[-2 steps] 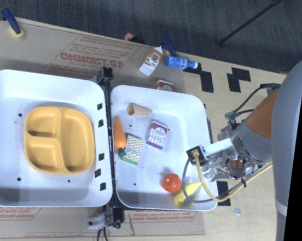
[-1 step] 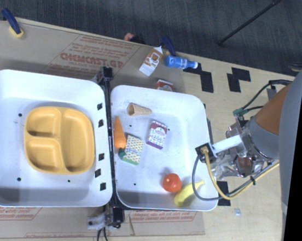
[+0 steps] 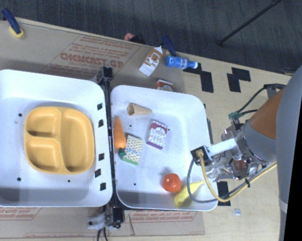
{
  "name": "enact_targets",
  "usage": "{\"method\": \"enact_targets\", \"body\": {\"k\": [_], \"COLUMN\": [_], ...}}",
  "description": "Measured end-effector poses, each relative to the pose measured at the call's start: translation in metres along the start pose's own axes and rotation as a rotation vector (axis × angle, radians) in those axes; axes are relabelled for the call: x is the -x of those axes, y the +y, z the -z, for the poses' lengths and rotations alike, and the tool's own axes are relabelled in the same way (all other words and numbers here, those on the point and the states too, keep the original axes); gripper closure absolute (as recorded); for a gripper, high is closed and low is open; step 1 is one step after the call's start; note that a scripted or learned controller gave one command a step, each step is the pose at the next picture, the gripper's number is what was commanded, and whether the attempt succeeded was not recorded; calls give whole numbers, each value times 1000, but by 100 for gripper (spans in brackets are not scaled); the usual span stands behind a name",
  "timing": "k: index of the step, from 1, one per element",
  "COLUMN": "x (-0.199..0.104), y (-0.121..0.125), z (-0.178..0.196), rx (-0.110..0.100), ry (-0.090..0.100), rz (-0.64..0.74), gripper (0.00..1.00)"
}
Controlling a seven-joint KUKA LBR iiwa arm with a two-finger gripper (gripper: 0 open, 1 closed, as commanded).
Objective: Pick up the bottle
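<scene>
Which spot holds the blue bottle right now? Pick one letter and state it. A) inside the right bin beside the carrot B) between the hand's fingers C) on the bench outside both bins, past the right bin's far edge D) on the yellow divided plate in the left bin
C: the blue bottle lies on its side on the bench, beyond the far rim of the right bin, next to a small carton.

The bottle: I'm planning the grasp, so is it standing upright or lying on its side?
Lying on its side. The blue bottle rests lengthwise on the bench behind the right bin, outside both bins.
</scene>
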State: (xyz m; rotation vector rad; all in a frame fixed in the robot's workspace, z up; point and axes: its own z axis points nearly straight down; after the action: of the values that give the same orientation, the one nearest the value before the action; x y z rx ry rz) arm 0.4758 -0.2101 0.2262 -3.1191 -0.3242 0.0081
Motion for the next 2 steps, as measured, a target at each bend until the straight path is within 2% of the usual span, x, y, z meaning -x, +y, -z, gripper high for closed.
{"method": "enact_targets", "body": {"k": [1,2], "x": [-3,0], "y": [-13,0], "z": [-4,-16], "rx": [-1,-1], "ry": [0,-1], "rz": [20,37], "gripper": [100,100]}}
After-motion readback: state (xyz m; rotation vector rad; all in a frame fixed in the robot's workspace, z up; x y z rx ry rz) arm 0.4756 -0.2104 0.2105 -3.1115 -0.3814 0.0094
